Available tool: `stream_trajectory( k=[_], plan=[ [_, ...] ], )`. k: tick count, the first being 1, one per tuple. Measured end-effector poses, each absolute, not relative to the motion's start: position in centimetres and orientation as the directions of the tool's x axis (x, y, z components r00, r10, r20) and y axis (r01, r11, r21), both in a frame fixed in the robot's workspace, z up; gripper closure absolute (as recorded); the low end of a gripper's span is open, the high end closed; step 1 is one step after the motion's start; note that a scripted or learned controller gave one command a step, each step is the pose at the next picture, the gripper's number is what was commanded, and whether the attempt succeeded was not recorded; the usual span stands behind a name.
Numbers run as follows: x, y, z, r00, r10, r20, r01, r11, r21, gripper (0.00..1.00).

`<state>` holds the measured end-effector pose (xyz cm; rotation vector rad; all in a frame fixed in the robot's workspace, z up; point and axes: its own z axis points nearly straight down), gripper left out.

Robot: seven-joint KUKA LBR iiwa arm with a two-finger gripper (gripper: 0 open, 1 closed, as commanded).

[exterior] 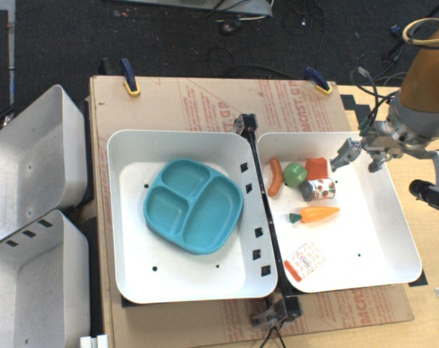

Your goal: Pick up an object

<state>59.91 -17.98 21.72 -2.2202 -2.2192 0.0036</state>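
The right bin (393, 223) holds a reddish sausage (275, 177), a green ball (294, 173), a red-orange block (316, 167), a small printed can (320, 189), an orange carrot (317, 214) and a flat red-and-white packet (305, 260). My gripper (360, 158) hangs over the bin's upper right part, just right of the red-orange block. Its two fingers are spread open and nothing sits between them.
A teal divided plate (194, 205) lies in the left bin (125, 194). A black divider (259, 194) runs between the bins. Two more white bins (30, 165) stand off the bench at the left. Clamps and cables sit along the bench's far edge.
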Motion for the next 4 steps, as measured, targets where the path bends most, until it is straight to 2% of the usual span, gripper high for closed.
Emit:
stream_trajectory(
  k=[2,3,4],
  plan=[
    [61.3,-18.0,9.7,0.000,1.000,0.001,1.000,0.000,-0.003,0.00],
    [61.4,-18.1,11.1,0.001,1.000,-0.001,1.000,-0.001,0.003,1.00],
    [61.9,-17.1,16.1,-0.004,1.000,-0.002,1.000,0.004,0.007,1.00]
  ],
)
